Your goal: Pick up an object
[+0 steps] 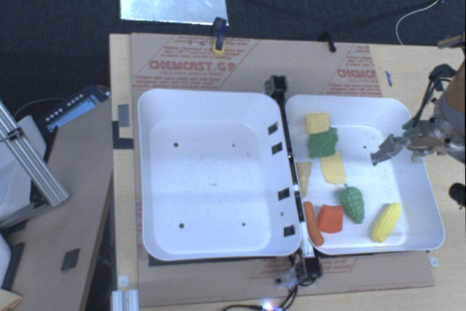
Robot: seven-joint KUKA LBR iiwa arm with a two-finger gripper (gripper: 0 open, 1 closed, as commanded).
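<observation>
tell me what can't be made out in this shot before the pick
- Gripper, camera view: small and blurred over the right bin, so open or shut is unclear.
- Arm, camera view: cut off by the right edge; just the wrist is in frame.
- Pale yellow wedge, camera view: partly tucked against the bin's left wall, full shape unclear.
- Orange carrot: its lower tip blends into the bin rim.

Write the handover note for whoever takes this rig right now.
Gripper: hovering over the right bin's right side, nothing between its fingers.
Items, all in the right bin: yellow block at the far end, green broccoli-like piece below it, pale yellow slice, cheese wedge by the left wall, carrot, red-orange block, green leafy vegetable, corn cob.
Done: nothing picked up.
Left: choose an item, grasp, lift.
</observation>
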